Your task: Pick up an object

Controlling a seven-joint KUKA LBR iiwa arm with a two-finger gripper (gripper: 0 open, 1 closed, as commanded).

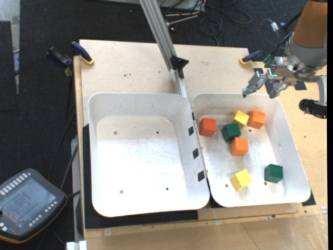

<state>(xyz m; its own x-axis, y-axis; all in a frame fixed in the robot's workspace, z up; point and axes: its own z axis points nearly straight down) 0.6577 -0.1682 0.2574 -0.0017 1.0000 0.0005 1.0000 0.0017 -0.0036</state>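
Observation:
The right bin holds several small cubes. An orange cube lies at its left, with a green cube, a yellow cube and an orange cube clustered at the back. Another orange cube sits mid-bin, while a yellow cube and a green cube lie toward the front. My gripper hangs above the bin's back rim, open, with nothing between its fingers, up and to the right of the cluster.
The left bin stands beside the right one. A slanted metal pole runs from the top down to the gap between the bins. Clamps grip the board's back corners. A teach pendant lies at the lower left.

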